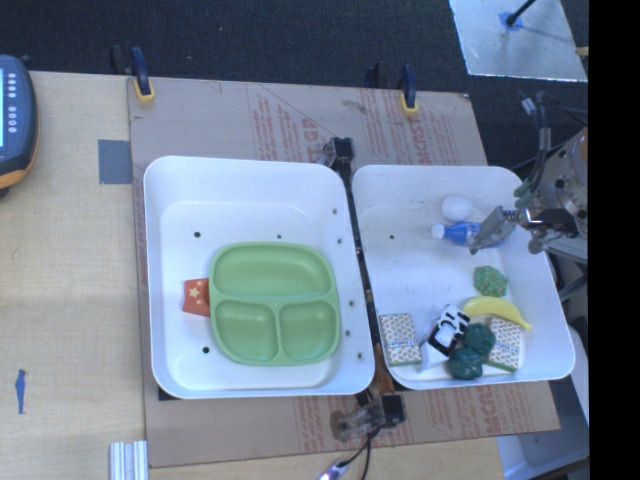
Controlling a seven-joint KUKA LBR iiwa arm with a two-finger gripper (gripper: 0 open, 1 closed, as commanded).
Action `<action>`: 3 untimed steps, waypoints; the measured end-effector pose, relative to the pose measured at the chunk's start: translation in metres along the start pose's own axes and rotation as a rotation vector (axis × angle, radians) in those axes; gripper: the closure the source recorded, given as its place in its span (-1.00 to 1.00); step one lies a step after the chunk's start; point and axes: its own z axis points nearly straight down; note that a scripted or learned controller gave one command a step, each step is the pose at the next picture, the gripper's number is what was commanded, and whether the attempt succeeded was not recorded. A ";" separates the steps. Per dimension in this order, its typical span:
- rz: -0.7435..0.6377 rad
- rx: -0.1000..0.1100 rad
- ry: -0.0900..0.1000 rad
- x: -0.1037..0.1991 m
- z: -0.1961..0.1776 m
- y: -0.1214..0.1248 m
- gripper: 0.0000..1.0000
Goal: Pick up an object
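Jaws [497, 230] over the right bin [400, 193] — beside a blue bottle [457, 232].

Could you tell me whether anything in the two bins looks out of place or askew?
One thing: a red card in the left bin lies partly tucked under the green divided tray. The right bin's toys sit loosely jumbled, nothing spilled.

**Colours in the 2 white bins**

The pale green 3-compartment plastic tray [273, 303] hides part of a red star-printed card [196, 296]. In the right white bin [400, 193]: yellow banana [497, 311], blue bottle [456, 232], dark green lumps [472, 352], checkered packets [399, 337].
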 end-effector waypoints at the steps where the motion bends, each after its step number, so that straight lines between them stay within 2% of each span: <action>1: -0.002 0.008 0.001 -0.010 0.126 0.049 -1.00; 2: -0.004 -0.010 -0.004 -0.033 0.162 0.123 -1.00; 3: 0.000 -0.016 -0.004 -0.034 0.002 0.105 -1.00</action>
